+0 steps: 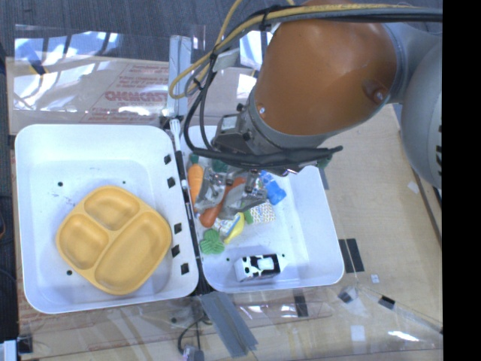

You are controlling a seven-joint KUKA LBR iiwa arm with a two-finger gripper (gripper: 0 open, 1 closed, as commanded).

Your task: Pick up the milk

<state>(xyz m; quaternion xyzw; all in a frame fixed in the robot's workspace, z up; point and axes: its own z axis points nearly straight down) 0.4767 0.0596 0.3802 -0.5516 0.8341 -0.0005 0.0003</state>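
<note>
Orange wrist band [327, 66] of the arm sits closest to the lens, above the right bin [319, 265]. Gripper [239, 192] is down among the toy food: carrot [195, 179], blue piece [275, 193], green piece [212, 241]. Cannot tell its state or any hold. Milk [258, 266] lies apart near the front wall, apparently ungrasped; pick remains. Left bin [37, 149] holds a yellow divided plate [113, 239].

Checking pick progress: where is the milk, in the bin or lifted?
In the bin: the milk lies on the right bin floor.
</note>
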